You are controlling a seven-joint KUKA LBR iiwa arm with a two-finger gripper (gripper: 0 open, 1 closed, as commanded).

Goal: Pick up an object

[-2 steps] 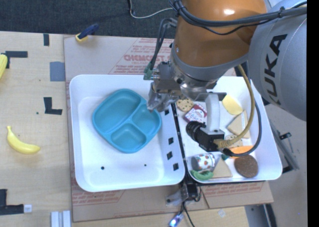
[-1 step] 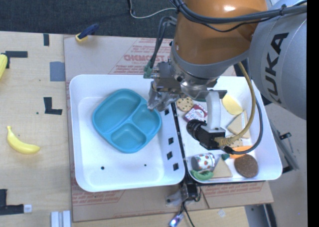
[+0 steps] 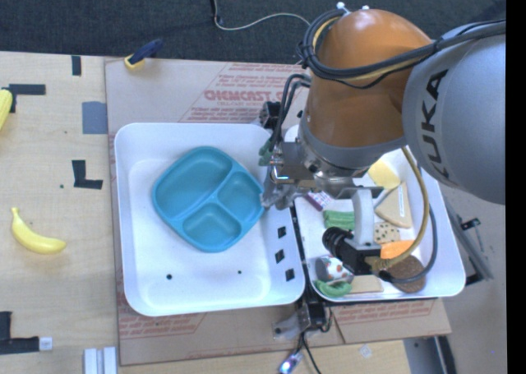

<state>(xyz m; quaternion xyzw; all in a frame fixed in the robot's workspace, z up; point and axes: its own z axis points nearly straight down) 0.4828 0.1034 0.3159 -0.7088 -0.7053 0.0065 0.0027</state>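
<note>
Claw [image 3: 289, 187]: hidden under the orange wrist band and grey housing; sits low over the ridge between the two bins, beside the right corner of the blue plate. Cannot tell its state from this slant, nor whether anything is in it.

Nearest candidate: blue divided plate [image 3: 207, 197], three compartments, lying flat and tilted diamond-wise in the left bin [image 3: 136, 224]. Its right corner is touching or just beside the claw hardware; cannot tell which.

Right bin [image 3: 448, 278]: crowded with toy food. Green piece [image 3: 339, 219] just right of the claw, pale yellow wedge [image 3: 384, 173], tan slice [image 3: 396, 206], orange piece [image 3: 396, 249], dark round piece [image 3: 408, 269] near the front. All packed close, some touching.

Judgement: step in hand looks like the descent or closing for a grasp at the bin divide. To do it well, commit to one target. The plate's rim offers a thin edge, so pinch across the rim, not the flat. If the small food is meant, centre over a single piece clear of its neighbours and of the bin wall. Lift straight up.

Off-bench: yellow banana [image 3: 34, 235] on the left board, well apart.
</note>
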